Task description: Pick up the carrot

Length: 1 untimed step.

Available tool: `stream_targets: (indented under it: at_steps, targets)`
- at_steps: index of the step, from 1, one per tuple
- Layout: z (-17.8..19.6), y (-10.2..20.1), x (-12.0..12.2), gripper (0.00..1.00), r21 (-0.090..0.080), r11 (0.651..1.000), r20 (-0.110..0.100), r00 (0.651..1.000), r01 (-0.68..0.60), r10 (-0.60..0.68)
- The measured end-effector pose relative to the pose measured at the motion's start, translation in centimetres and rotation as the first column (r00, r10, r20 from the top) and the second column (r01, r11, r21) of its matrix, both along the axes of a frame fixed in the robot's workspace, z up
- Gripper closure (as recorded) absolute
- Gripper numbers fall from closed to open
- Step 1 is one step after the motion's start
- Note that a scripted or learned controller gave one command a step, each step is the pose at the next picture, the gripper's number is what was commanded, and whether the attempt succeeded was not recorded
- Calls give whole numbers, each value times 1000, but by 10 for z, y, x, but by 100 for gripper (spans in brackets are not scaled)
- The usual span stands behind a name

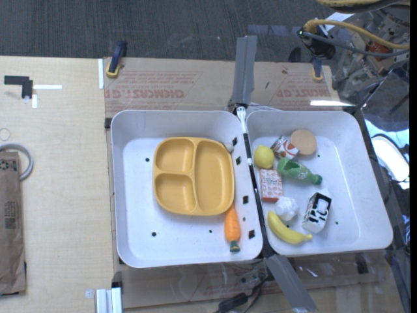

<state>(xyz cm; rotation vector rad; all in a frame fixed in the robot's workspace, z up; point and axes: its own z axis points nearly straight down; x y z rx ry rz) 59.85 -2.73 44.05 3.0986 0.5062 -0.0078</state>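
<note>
Near the front wall of the left bin point(130, 194), the carrot point(232, 227) lies just below the yellow divided plate point(194, 175), green end toward the camera. Across the divider, the right bin point(365, 175) holds a banana point(287, 230), lemon point(263, 156) and green bottle point(298, 172). Whether the pincer is open or closed cannot be told.

The left bin point(124, 194) holds a yellow divided plate point(194, 175) near its middle. In the right bin point(365, 194), a lemon point(264, 156) and a green bottle point(298, 172) lie toward the far-left part, and a banana point(287, 230) lies near the front edge, beside a black-and-white carton point(317, 212).
</note>
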Motion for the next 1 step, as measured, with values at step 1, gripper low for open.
stream_targets:
  at_steps: [1]
  targets:
    - [-1,-85,-28,100,0,993,-3,992,122,-122]
